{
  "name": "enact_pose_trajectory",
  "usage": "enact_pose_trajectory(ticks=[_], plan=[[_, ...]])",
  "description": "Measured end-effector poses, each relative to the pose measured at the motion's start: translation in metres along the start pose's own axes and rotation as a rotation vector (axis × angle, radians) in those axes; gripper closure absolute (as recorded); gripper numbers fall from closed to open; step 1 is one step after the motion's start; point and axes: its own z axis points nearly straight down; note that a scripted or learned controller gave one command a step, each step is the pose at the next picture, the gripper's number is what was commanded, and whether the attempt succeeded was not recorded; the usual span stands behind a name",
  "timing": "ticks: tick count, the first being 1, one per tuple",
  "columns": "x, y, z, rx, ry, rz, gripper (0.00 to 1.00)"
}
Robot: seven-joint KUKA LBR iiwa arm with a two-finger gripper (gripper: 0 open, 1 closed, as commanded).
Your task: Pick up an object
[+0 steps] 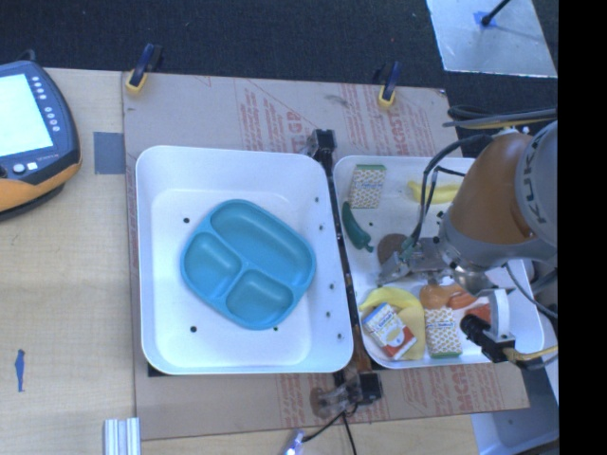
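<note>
Red printed lettering runs in strips across the brown cardboard sheet (pixel 285 112) under both bins; characters are too small and blurred to read. The small packets (pixel 384 328) in the right bin (pixel 531 339) carry printing, likewise illegible.

grey arm (pixel 531 197) with orange band, black cables, metallic fingers (pixel 394 271).

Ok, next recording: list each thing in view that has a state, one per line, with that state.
gripper: low in the right bin, among the items; open or shut unclear
blue divided plate: lying flat in the left bin, compartments bare
left bin: holds the plate
right bin: cluttered with small items
yellow carton: lying flat at the right bin's near edge
handheld pendant: screen lit
</note>
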Motion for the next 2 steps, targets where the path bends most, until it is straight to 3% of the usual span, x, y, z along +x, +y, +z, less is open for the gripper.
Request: enact_pose_trajectory(ticks=[1,2], plan=[[0.009,0.082,-0.001,-0.002,0.001,0.003,0.00],[0.009,0.025,0.000,0.001,0.000,0.001,0.00]])
